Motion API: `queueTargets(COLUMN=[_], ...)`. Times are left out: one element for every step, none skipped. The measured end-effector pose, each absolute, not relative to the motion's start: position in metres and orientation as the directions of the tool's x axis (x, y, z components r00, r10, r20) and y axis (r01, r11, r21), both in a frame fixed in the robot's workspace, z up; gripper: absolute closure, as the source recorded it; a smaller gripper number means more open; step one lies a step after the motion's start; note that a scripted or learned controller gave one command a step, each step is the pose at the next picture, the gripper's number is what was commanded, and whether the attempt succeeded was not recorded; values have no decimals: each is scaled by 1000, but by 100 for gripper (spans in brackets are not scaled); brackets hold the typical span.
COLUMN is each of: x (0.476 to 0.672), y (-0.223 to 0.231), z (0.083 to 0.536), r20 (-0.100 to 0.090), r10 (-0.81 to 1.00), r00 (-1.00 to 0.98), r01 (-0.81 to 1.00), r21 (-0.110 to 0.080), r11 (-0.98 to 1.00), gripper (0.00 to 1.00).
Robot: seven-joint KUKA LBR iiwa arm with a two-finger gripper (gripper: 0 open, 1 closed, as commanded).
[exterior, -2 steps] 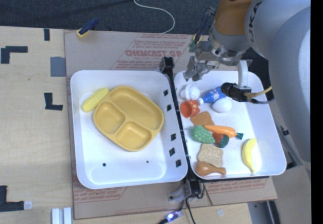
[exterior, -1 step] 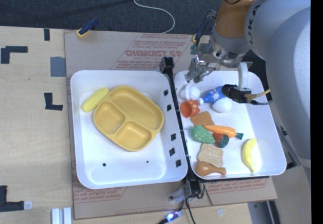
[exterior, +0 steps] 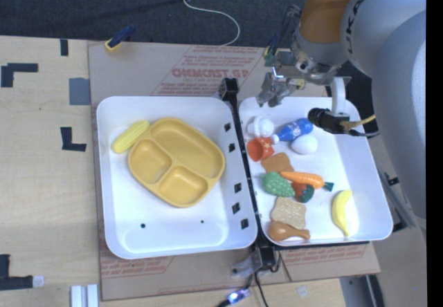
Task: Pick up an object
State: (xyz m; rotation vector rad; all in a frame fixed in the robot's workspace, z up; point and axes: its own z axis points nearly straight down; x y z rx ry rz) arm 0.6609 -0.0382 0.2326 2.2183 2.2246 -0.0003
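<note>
Gripper (exterior: 271, 95) above right bin (exterior: 368, 160) far edge, fingers slightly apart, nothing held; blue bottle (exterior: 295, 129), banana (exterior: 343, 212) below.

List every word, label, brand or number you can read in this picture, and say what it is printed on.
"CHEMCAST GP", roughly: red print, upside down, on the brown board under the bins; only partly legible.
A smaller red line beneath it: too blurred to read.
Nothing legible on the blue and white bottle, the yellow tray or the gripper.
</note>
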Motion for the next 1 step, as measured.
queueTargets(x=[659], y=[-43], z=[216], r20=[-2], r10=[1000], r00=[-1], r01=[1000], r21=[-3], r11=[1], gripper=[100])
